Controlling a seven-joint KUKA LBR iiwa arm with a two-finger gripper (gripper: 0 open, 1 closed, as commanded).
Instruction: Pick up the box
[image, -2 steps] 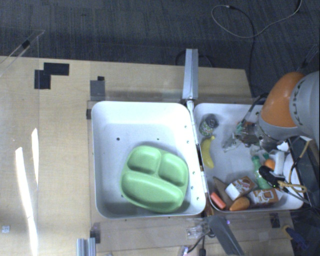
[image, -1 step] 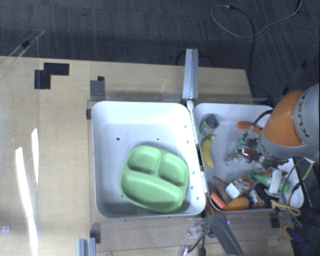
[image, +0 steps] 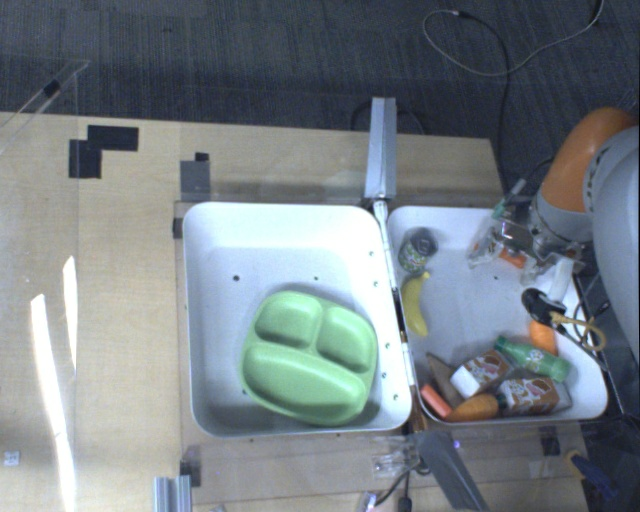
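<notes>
The claw (image: 520, 240) hangs at the far right corner of the right bin (image: 455, 222), under the arm's (image: 610, 185) grey wrist and orange band; whether it is open or closed cannot be told, since its metal parts blur together there. The box (image: 527, 393), a brown printed carton, lies flat at the near right corner, well apart from the claw and packed among a green bottle (image: 535, 358), a white-labelled packet (image: 478, 373) and an orange carrot (image: 475, 407). To do this well, the claw would likely need to travel toward the near edge, come straight down, and close across the carton's short sides, clear of the bottle touching it. A slick yellow banana (image: 414, 305) and a round tin (image: 417, 247) lie by the divider. The left bin (image: 215, 330) holds a smooth green moulded tray (image: 308, 356) on the pale wooden worktop (image: 110, 330).
</notes>
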